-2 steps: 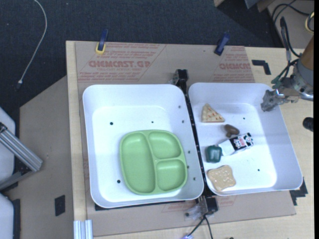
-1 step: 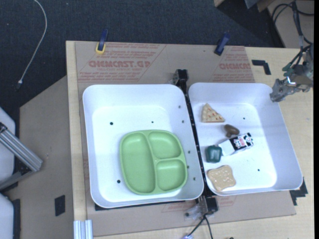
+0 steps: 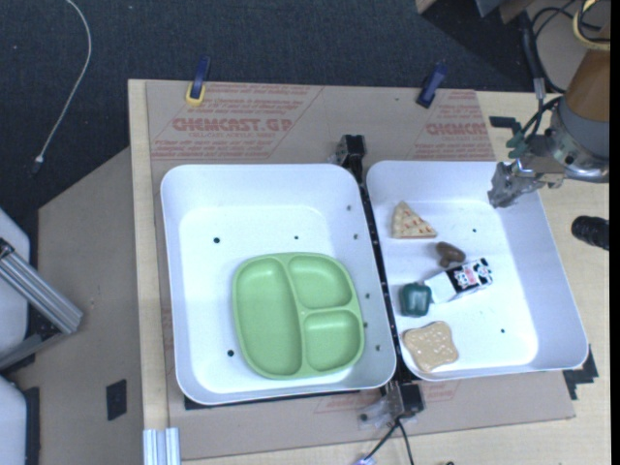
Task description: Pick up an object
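- the landmark here is the black divider clip (image 3: 352,148) at the top of the seam between the two bins.
- left of the clip and below it, the left bin (image 3: 194,201) holds a green sectioned plate (image 3: 298,314).
- right of the clip, the right bin (image 3: 542,260) holds the pickable things: a triangle of toast (image 3: 412,222) just below-right of the clip, then a brown lump (image 3: 449,253), a small white and black carton (image 3: 466,278), a green cup (image 3: 416,299) and a slice of bread (image 3: 430,346) lowest of all.
- far right of the clip, the gripper (image 3: 506,188) hangs at the bin's upper right rim, well apart from every item; nothing sits in it, and i cannot tell how wide it stands.
- judging by this, nothing has been picked up yet: the reach down, the grasp and the lift are all left to do.
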### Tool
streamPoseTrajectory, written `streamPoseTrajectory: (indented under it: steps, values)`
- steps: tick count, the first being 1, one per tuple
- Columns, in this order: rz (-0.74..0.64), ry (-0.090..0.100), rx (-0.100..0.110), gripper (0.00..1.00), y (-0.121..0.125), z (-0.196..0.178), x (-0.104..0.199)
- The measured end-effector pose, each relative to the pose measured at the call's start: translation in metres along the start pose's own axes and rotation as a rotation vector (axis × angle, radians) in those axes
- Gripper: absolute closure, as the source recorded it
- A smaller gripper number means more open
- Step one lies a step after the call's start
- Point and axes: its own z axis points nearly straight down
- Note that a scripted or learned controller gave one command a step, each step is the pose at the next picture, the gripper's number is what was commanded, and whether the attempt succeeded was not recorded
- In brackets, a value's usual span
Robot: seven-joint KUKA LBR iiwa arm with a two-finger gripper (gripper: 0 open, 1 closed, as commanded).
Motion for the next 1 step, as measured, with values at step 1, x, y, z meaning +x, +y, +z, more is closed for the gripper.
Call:
streamPoseTrajectory:
  steps: [1]
  values:
    - [0.001,0.001,0.001,1.00,-0.0211,0.0055,0.0512]
